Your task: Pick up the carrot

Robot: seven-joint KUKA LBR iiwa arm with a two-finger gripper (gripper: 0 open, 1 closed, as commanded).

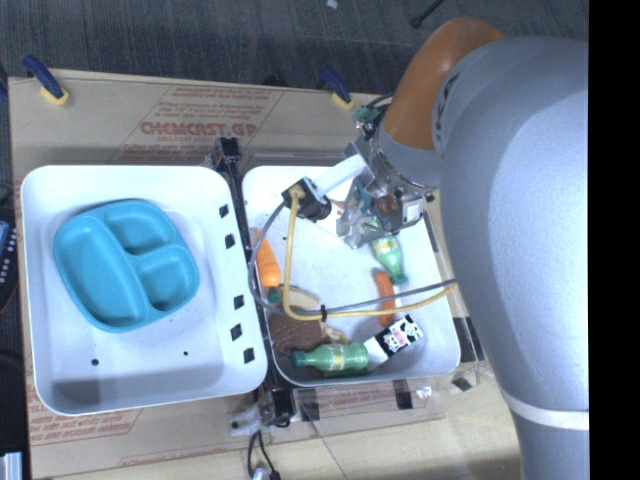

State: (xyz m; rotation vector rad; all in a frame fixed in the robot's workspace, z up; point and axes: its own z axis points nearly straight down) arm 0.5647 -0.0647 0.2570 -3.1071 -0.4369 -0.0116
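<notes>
While the carrot (268, 265) lies against the right bin's (440, 298) left wall, the gripper (372, 213) hovers well apart near the bin's upper right, its fingers seemingly empty, their state unclear.

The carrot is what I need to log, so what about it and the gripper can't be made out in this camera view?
- Carrot: lower end blurs into clutter by the right bin wall.
- Gripper: finger state hidden under its own body.
- Orange piece near the green bottle: too small to identify.
</notes>
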